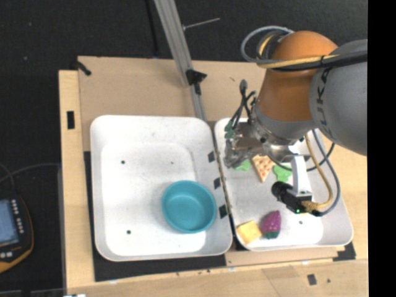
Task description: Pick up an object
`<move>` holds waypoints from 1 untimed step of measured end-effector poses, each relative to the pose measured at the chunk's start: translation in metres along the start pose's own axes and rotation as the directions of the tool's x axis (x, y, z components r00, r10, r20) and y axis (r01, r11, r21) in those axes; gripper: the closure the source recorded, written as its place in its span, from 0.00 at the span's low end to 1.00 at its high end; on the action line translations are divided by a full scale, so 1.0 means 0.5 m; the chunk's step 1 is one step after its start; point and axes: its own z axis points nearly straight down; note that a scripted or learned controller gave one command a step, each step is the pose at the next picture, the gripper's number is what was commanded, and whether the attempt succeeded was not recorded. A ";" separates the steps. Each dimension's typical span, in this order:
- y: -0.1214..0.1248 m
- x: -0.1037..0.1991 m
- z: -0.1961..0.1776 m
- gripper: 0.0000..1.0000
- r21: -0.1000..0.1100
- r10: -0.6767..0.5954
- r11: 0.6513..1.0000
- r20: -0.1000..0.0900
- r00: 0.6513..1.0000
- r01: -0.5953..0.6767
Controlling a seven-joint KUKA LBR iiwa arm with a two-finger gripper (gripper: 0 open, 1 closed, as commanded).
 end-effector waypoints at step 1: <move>-0.009 0.104 0.043 1.00 0.004 0.002 1.000 0.001 1.000 -0.002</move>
